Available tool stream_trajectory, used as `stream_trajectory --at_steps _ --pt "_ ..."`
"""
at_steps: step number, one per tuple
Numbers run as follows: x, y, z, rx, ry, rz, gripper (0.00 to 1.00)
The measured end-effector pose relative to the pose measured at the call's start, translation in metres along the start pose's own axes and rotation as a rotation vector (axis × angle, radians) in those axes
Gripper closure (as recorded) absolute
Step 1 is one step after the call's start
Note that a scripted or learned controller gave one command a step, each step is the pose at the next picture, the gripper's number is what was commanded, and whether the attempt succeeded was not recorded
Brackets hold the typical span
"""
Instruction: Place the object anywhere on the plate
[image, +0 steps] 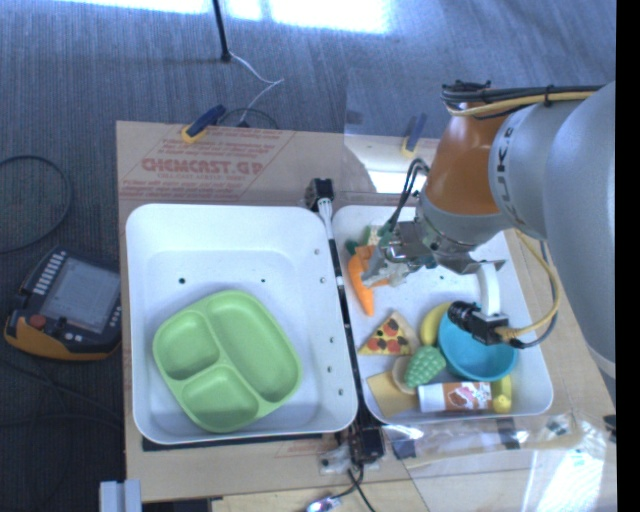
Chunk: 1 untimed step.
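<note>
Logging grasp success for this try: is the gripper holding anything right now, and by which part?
Cannot be told. The gripper is down in the right bin at the toy carrot, but the view does not show the carrot between its fingers.

We see a brown bench (200, 175) (red lettering printed across its top) bearing two white bins: the left bin (165, 250) and the right bin (535, 385), touching side by side.

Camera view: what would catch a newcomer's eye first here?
The grey arm with its orange band looms over the right bin, its gripper down by a toy carrot among crowded toy food. The green plate, divided into compartments, lies in the left bin.
</note>
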<state>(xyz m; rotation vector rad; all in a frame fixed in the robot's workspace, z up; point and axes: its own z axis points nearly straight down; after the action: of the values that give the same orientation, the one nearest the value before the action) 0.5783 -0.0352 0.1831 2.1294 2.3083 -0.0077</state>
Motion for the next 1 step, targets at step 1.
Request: stream_trajectory --at_steps 1 --pt "0.0682 -0.0103 -0.0002 0.0 0.004 -0.092 1.0"
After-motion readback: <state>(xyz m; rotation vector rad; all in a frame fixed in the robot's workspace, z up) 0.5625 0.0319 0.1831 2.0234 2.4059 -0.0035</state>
